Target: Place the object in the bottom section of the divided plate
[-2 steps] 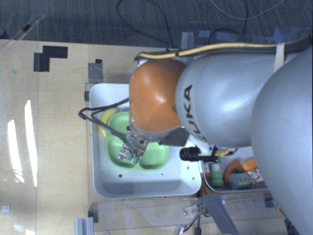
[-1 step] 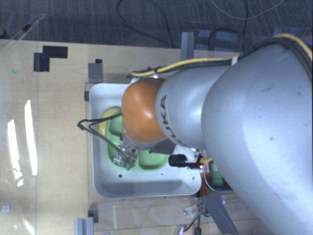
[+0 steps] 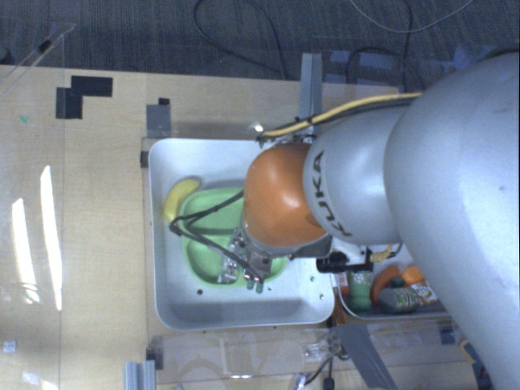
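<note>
I had the tool (image 3: 252,276) low over the light-green divided plastic plate (image 3: 213,218), approx above its bottom section; a yellow banana (image 3: 180,197) lay beside it. Couldn't tell the tool's state.

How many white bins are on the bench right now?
2. The left bin holds the green divided plate and a banana; the right bin, mostly covered by the arm, holds assorted items.

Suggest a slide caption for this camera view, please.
KUKA arm lowers its gripper over the green divided plate beside a banana in the left white bin.
</note>
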Controlling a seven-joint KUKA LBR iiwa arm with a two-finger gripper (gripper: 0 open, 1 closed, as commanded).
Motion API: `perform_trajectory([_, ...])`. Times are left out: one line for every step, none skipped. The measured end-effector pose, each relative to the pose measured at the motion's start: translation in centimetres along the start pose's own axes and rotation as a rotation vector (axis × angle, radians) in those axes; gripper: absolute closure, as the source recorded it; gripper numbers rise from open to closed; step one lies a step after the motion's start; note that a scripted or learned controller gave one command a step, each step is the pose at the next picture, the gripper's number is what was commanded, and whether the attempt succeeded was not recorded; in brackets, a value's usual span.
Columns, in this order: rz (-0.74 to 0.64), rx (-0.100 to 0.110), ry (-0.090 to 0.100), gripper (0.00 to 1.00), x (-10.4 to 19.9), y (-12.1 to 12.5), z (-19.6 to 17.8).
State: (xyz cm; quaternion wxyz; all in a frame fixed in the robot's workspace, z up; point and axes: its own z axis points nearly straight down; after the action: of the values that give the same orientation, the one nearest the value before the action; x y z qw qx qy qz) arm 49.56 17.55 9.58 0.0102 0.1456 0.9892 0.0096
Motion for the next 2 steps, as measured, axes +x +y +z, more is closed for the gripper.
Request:
perform_trajectory([-0.029, 0.003, 0.024, 1.0, -3.0, -3.8, 0.0])
perform_trajectory([-0.296, 0.011, 0.007, 1.0, -0.7, -4.4, -0.6])
